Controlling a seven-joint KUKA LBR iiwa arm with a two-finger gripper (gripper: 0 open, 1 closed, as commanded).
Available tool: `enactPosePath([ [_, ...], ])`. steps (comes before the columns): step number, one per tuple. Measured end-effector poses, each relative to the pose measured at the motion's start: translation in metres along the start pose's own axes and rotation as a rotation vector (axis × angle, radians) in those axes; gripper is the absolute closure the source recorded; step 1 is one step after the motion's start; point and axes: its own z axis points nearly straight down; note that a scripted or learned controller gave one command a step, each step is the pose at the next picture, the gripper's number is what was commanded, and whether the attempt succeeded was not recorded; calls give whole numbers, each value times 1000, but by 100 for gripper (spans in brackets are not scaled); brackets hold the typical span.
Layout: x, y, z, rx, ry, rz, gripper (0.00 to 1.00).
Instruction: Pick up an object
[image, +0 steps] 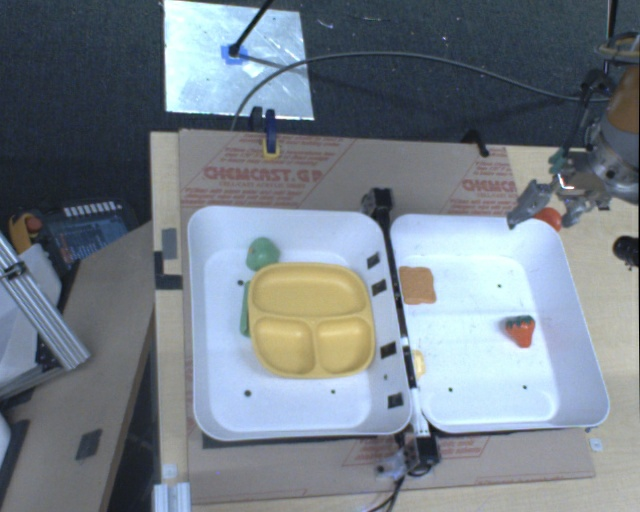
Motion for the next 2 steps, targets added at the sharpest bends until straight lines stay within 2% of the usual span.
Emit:
enactPosePath([
  [1, 1, 2, -7, -11, -2, -3, 0],
  [2, -8, 7, 47, -7, -2, 0, 0],
])
